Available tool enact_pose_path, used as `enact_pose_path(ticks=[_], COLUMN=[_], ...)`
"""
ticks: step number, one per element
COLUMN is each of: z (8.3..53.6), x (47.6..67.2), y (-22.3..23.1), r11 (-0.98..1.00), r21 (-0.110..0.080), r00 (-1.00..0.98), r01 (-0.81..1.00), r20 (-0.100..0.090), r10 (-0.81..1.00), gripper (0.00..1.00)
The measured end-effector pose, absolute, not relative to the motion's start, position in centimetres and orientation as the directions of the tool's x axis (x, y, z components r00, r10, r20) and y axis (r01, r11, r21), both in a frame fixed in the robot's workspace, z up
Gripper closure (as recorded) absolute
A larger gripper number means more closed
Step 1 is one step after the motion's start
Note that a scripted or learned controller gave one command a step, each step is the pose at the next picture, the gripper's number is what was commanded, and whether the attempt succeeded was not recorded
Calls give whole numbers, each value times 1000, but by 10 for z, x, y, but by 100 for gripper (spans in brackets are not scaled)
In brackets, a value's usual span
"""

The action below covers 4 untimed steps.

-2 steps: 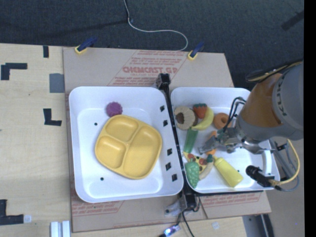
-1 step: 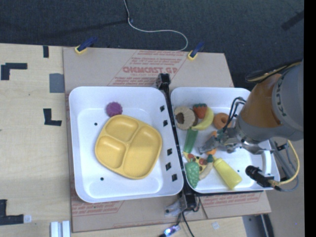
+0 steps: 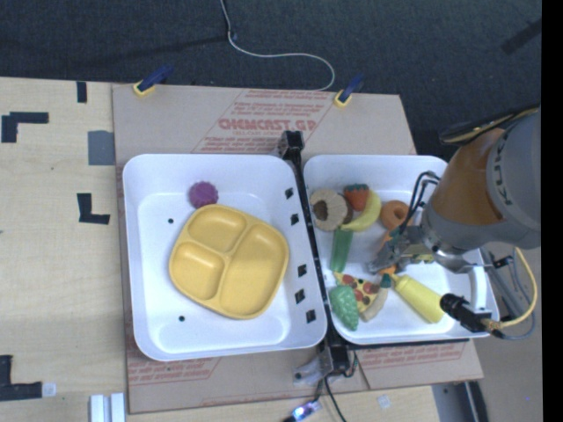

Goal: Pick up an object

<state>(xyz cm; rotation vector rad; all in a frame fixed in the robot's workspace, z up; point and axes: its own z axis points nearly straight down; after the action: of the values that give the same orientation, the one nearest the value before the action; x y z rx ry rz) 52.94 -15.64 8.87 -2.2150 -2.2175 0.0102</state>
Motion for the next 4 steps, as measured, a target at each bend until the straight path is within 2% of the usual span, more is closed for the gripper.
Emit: enact_pose_path(ticks=[3,4], z=[215,208], x=[526,530], y=[-157,-96], r11=[2,7], r21=[-4,-9], r00=[-2,-7], r01=[1000,1000], r20=[0,2], r10=[1000,1000], gripper=[100,100])
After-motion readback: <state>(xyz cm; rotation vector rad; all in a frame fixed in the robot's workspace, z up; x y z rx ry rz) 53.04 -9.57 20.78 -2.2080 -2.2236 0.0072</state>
